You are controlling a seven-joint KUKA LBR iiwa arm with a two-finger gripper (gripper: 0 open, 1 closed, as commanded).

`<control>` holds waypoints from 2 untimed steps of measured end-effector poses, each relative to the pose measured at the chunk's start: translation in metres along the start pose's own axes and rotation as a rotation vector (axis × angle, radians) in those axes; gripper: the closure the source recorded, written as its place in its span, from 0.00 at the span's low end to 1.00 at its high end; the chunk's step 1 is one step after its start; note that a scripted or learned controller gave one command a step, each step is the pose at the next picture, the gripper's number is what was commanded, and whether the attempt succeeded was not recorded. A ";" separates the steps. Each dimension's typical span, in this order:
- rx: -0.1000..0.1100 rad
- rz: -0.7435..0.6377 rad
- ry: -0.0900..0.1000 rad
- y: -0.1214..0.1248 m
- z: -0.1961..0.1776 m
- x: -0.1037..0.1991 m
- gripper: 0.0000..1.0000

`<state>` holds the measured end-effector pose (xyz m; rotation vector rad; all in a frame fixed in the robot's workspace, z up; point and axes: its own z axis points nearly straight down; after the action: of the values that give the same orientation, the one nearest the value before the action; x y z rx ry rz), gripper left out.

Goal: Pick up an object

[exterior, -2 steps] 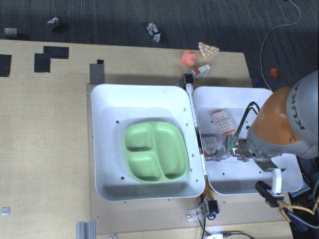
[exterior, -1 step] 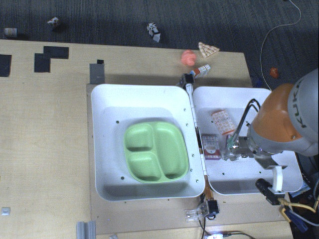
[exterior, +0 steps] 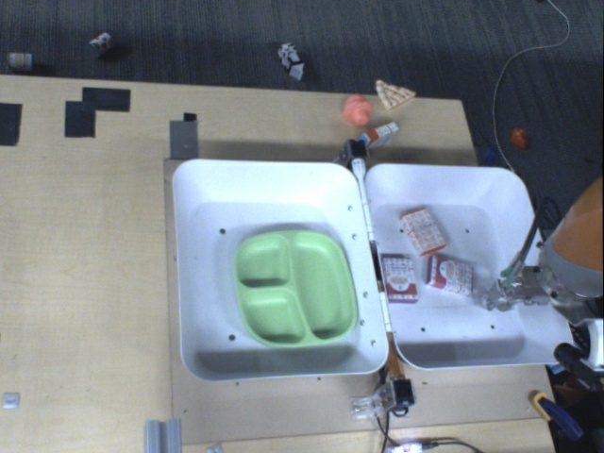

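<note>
Three small packets lie in the right bin (exterior: 472, 192): a pale checkered one (exterior: 422, 230) toward the back, a red and white one (exterior: 398, 277) by the bin's left wall, and another red and white one (exterior: 451, 275) to its right. My gripper (exterior: 500, 296) reaches in from the right, low over the bin floor, a short way right of that last packet. Nothing shows between its fingers. A green divided plate (exterior: 294, 287) sits in the left bin (exterior: 203, 206).
Behind the bins on the bench lie a pink ball (exterior: 357, 109), a wedge-shaped toy slice (exterior: 394, 93) and a small tube (exterior: 378, 136). Dark blocks (exterior: 184, 138) stand at the back left. A clamp and cables (exterior: 392, 399) sit at the front between the bins.
</note>
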<state>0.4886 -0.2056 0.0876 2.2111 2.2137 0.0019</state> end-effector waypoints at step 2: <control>0.007 -0.004 0.009 0.055 -0.114 0.140 0.00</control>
<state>0.5421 -0.0648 0.2007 2.2147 2.2257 0.0036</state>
